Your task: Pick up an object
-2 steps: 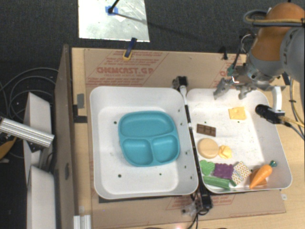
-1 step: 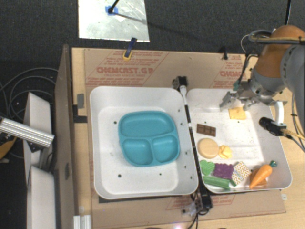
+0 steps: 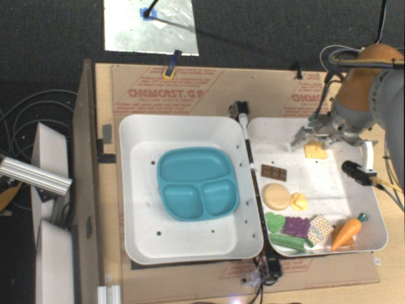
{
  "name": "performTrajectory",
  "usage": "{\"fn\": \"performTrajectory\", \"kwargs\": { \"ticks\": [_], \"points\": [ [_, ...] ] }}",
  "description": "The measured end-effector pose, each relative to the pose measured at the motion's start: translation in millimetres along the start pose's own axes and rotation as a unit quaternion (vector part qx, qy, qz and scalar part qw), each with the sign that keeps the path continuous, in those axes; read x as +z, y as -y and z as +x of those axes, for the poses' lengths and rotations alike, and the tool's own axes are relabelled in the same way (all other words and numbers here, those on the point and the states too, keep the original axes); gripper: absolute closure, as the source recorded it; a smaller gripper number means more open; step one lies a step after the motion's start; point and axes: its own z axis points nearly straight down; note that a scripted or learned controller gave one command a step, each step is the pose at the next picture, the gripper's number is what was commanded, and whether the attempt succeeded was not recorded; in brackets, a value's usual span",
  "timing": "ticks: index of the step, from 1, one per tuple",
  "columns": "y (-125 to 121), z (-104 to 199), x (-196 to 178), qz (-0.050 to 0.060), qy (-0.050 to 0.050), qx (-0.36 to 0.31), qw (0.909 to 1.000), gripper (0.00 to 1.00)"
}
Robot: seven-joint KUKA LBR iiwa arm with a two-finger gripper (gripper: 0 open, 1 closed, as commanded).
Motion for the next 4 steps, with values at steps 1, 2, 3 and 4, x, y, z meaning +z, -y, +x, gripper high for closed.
{"fn": "performTrajectory", "kwargs": {
  "ticks": [1,2,3,4],
  "points": [
    [-2.7,0.3,-13.6,-0.005,0.001,-0.001,1.0000,1.00],
    [-2.2,0.3,-12.6,-0.004,0.001,-0.001,1.0000,0.00],
    [-3.6,0.2,-24.3,-0.006,0.002,-0.002,1.0000,1.00],
    [-3.3,0.2,-23.8,-0.006,0.002,-0.002,1.0000,0.00]
  ]
}}
